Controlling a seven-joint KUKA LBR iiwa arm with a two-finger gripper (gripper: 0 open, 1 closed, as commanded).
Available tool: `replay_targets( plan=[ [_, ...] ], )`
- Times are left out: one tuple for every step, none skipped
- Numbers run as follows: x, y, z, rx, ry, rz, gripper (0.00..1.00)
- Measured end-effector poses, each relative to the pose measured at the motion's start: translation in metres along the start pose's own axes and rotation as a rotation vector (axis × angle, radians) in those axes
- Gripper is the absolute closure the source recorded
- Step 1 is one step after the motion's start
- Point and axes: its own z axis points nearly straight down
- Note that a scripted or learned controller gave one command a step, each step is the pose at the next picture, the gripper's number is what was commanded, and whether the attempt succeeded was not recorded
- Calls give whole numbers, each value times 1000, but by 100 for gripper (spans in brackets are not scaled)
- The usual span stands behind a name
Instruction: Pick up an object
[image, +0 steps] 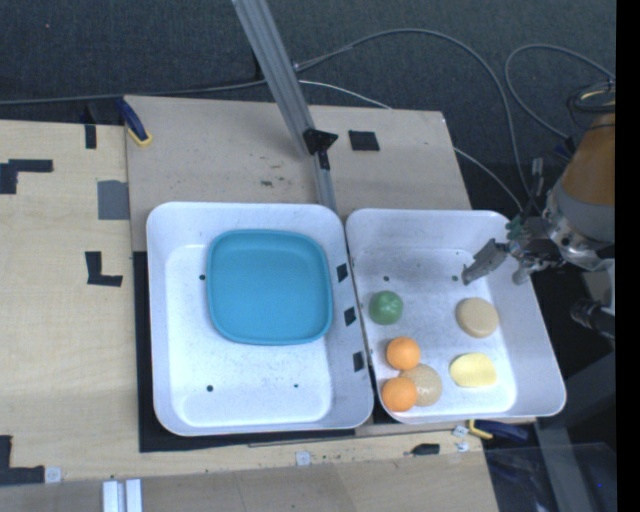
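- The right bin (520, 330) holds six small things; a green ball (386, 307) sits near its left wall; an orange ball (403, 353) sits just below the green one; a second orange ball (399, 393) sits lower, touching a round tan lump (424, 384) on its right.
- A pale tan oval piece (478, 317) lies near the right wall; it looks smooth and a bit like a small potato; a soft yellow piece (473, 370) lies just below it, apart from it.
- My gripper (504, 258) is over the upper right part of this bin; my two fingers (484, 263) are dark and spread apart; nothing is between them.
- The tan oval piece is the closest thing to me; it lies just below my fingers, not touching them; the yellow piece is farther down; the green ball and the orange balls are off to the left, well apart from me.
- The left bin (180, 300) has a flat blue plate (269, 286) with round corners lying in it; it is far from my fingers.
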Motion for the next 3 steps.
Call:
replay_targets(
  plan=[
    [3, 1, 63, 1, 0, 0, 0],
    [-5, 7, 112, -3, -1, 1, 0],
    [-5, 8, 100, -6, -2, 0, 100]
  ],
)
